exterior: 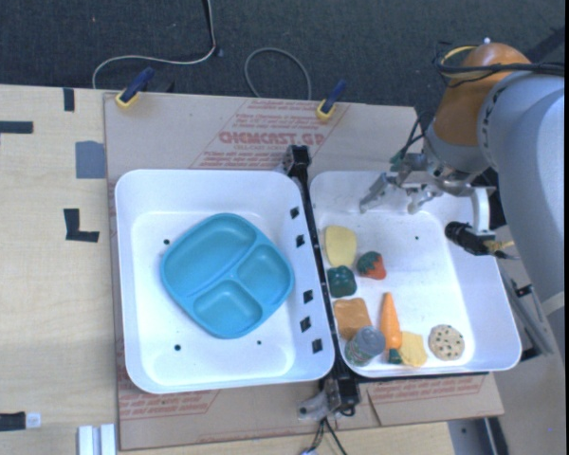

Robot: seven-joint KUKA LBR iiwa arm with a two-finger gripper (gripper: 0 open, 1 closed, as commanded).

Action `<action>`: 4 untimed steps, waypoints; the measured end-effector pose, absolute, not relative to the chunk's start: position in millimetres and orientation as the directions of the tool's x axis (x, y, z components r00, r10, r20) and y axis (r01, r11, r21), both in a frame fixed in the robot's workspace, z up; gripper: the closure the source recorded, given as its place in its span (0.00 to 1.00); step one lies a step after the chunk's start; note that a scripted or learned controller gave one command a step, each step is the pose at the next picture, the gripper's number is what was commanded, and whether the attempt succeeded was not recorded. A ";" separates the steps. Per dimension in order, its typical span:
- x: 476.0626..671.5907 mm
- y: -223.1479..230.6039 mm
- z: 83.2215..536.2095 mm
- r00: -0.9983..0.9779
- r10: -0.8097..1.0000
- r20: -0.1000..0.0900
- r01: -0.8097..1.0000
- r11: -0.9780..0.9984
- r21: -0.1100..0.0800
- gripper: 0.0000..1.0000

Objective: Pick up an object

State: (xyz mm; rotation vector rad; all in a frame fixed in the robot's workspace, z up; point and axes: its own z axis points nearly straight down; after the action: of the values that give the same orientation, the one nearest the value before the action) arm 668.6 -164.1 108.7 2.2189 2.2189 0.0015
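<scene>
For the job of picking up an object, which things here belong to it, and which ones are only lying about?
Belong to the job:
- end effector, above the right bin
- carrot
- cookie
- strawberry
- yellow piece
- orange block

Only lying about:
- blue divided plate in the left bin
- clamps
- cable

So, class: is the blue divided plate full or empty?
Empty. All three compartments of the blue divided plate show bare blue; it lies flat in the left bin.
</scene>
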 end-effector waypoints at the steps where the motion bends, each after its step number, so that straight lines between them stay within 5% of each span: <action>1: 617.3 -100.4 88.7 0.000 1.000 -0.005 1.000 0.000 0.012 0.00; 2: 599.3 -175.9 89.0 0.004 1.000 -0.001 1.000 -0.004 0.008 0.00; 3: 603.0 -170.6 101.4 -0.001 1.000 0.001 1.000 0.001 0.016 1.00; 4: 522.3 -160.8 248.9 0.001 1.000 -0.003 1.000 -0.001 0.011 1.00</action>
State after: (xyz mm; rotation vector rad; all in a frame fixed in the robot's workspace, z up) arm 522.3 -160.8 248.9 2.2157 2.2134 0.0094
